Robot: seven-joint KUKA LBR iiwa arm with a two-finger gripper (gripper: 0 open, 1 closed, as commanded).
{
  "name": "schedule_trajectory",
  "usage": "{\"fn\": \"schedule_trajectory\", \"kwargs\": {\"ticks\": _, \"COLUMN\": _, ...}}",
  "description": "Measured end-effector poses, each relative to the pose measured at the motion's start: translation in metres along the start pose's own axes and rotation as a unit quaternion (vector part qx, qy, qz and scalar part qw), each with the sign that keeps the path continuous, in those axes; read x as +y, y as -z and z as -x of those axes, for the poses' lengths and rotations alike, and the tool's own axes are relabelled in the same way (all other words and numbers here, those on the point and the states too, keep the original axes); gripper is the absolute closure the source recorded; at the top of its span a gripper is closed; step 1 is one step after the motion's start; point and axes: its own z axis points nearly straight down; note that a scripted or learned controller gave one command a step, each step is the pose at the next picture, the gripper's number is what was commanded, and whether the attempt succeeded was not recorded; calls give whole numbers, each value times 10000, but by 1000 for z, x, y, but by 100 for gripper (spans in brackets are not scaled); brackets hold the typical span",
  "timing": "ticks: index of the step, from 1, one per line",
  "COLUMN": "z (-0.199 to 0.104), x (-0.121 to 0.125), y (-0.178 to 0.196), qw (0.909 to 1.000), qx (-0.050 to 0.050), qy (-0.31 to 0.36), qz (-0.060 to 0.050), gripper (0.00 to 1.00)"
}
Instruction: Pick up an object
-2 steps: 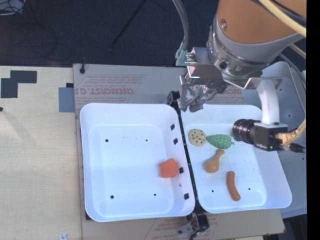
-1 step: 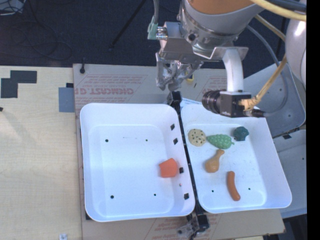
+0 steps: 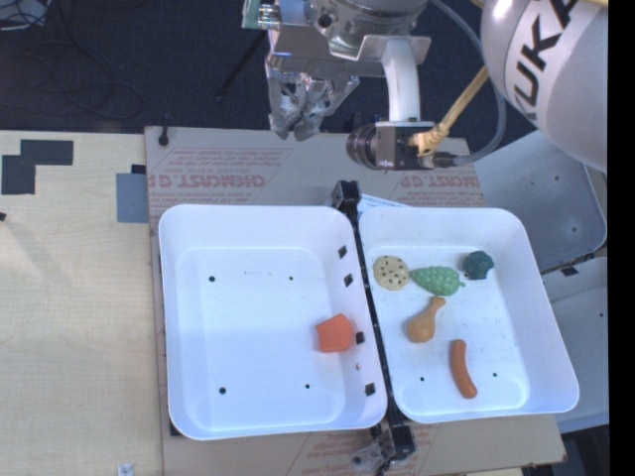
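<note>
My gripper (image 3: 301, 119) hangs high above the back edge of the bench, behind the left bin (image 3: 198, 236), with nothing seen between its fingertips. An orange block (image 3: 335, 333) lies in the left bin near its right wall. The right bin (image 3: 516, 236) holds a speckled cookie (image 3: 390, 272), a green leafy piece (image 3: 437, 280), a dark green broccoli piece (image 3: 478, 263), a tan chicken drumstick (image 3: 425, 320) and an orange-red sausage (image 3: 462, 368).
The two bins meet along a black clip strip (image 3: 362, 305). They rest on a brown cardboard sheet (image 3: 228, 172). A pale wooden benchtop (image 3: 69, 305) stretches to the left. The big grey arm body (image 3: 556, 48) looms over the back right.
</note>
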Motion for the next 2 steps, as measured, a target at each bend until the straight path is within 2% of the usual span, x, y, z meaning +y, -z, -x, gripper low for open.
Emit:
{"fn": "schedule_trajectory", "kwargs": {"ticks": 1, "z": -17, "x": 38, "y": 0, "qw": 10000, "qx": -4, "qy": -5, "qz": -5, "gripper": 100}}
{"fn": "schedule_trajectory", "kwargs": {"ticks": 2, "z": -16, "x": 37, "y": 1, "qw": 10000, "qx": -4, "qy": -8, "qz": -10, "gripper": 0}}
